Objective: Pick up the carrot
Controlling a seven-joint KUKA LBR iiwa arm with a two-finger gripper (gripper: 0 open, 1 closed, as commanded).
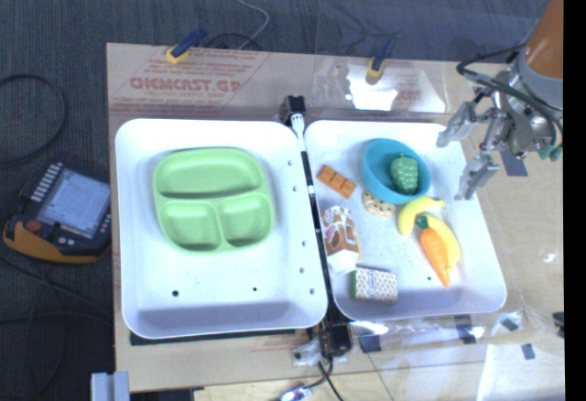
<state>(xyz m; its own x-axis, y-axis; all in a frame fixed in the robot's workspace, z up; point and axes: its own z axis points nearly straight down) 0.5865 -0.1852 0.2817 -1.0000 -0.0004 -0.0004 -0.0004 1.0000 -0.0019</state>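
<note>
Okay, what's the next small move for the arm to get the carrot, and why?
Probably bring the claw toward the camera and a little left, over the carrot. The claw hangs at the right bin's far right edge, apart from the carrot, which lies nearer the camera against the banana.

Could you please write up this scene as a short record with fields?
carrot: orange carrot in the right bin, near its right wall, touching the banana
gripper: gripper at the right bin's upper right edge, apart from the carrot, holding nothing
bowl: blue bowl with a green item inside
left bin: holds a green divided tray
</note>
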